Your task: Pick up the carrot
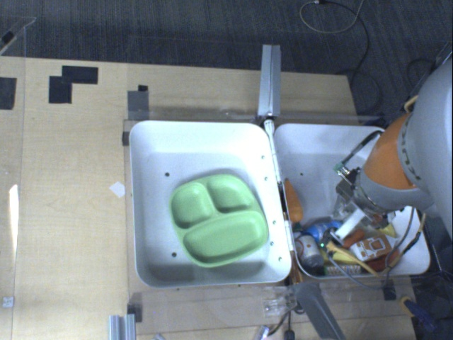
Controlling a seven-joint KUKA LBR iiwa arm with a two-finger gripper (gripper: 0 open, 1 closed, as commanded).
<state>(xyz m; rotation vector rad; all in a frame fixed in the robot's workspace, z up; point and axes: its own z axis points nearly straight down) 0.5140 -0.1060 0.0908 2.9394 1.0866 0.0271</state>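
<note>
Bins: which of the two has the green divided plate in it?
The left bin. The green divided plate lies in its middle. The right bin instead holds the carrot against its left wall and small clutter below the arm.

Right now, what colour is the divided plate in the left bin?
Light green, plain, with no pattern; the divided plate shows clearly in the camera view.

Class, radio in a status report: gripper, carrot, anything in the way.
Gripper low in right bin, fingers unclear. Carrot against bin's left wall, not held. Can and clutter beside it.
</note>
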